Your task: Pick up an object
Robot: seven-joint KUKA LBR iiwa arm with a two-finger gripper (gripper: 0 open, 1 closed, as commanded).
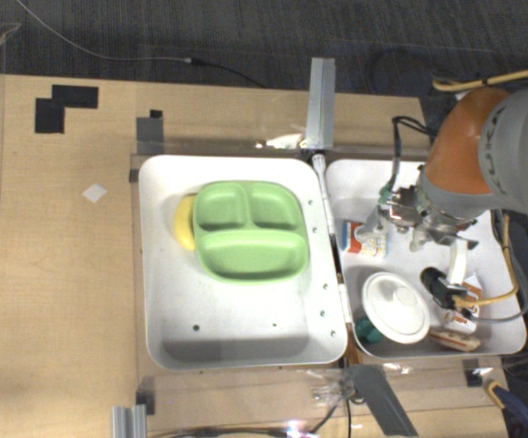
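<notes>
My gripper (402, 219) hangs over the upper middle of the right bin (359, 177), with the grey arm and its orange band reaching in from the right. Just left of and below it lies a small red and white carton (366, 241). A white round bowl (396, 307) sits at the bin's front, partly over a dark green thing (363, 330). A brown wooden piece (453, 339) lies in the front right corner.
The left bin (168, 336) holds a green divided plate (248, 229) toward the back, with a yellow thing (183, 224) poking out from under its left edge. A metal post (321, 108) stands behind the wall between the bins.
</notes>
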